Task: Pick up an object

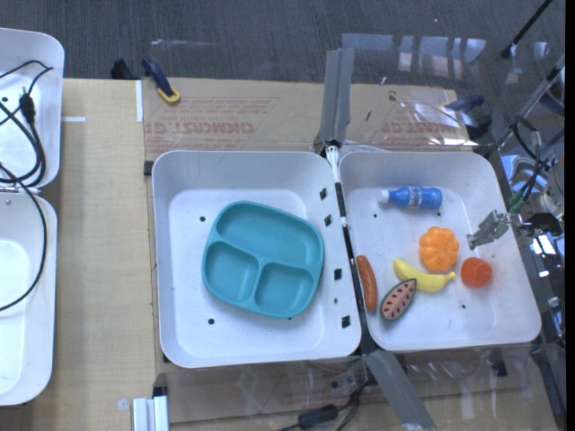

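Dark carpet runs behind the bench [99,241], which is pale wood with a sheet of brown cardboard [234,119] under two white bins. At the far left edge lie black cables [22,142] across some white trays.

One bin, the left bin [175,268], holds a teal divided plate [263,259] and nothing else. Its neighbour, the right bin [503,321], holds the toys: a blue bottle [413,197] lying on its side toward the back, an orange pumpkin [438,248] in the middle, a yellow banana [426,277] just in front of it and touching it, a red tomato [476,272] just right of the banana, a watermelon slice [398,300] near the front, and a sausage [367,282] along the left wall.

Over the right side of that bin hangs the gripper [486,230], small and metallic, just right of the pumpkin and behind the tomato. It is thin and glinting from where I stand, and I cannot tell whether it is spread or closed; nothing is caught in it that I can see.

So I judge this to be the approach, with no object picked yet. The nearest candidates are the tomato and the pumpkin. The next move calls for settling over one of them, coming straight down, and closing around its middle without nudging the banana beside it.
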### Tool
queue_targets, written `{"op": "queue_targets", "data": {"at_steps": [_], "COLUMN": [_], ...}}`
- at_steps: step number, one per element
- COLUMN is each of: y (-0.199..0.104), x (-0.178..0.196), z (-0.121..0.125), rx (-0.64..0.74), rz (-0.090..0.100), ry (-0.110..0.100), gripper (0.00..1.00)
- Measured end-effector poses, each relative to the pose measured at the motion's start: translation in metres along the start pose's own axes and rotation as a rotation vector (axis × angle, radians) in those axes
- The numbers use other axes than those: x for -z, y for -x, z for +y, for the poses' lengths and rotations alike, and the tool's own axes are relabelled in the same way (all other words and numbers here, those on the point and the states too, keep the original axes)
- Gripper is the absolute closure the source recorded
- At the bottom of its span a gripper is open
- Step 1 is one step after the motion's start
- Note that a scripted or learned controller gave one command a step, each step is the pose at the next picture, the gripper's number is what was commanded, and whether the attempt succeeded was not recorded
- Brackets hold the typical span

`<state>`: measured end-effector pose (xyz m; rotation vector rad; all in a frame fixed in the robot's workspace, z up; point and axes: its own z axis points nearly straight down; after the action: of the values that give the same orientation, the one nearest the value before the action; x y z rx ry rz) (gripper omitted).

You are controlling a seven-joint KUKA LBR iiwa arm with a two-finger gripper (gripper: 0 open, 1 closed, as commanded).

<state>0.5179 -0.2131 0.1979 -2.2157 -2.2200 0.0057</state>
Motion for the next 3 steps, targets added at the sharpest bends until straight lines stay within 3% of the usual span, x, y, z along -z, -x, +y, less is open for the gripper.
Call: {"op": "queue_targets", "data": {"at_steps": [1,2,3], "y": [-0.054,-0.086,-0.085], "x": [-0.108,-0.108,-0.102], "z": [0.023,0.061,0.060], "rx": [-0.001,0.000,0.001], "rz": [0.000,-0.001,-0.001], "ry": [0.002,0.002,-0.002], "gripper": [0.00,0.00,1.00]}}
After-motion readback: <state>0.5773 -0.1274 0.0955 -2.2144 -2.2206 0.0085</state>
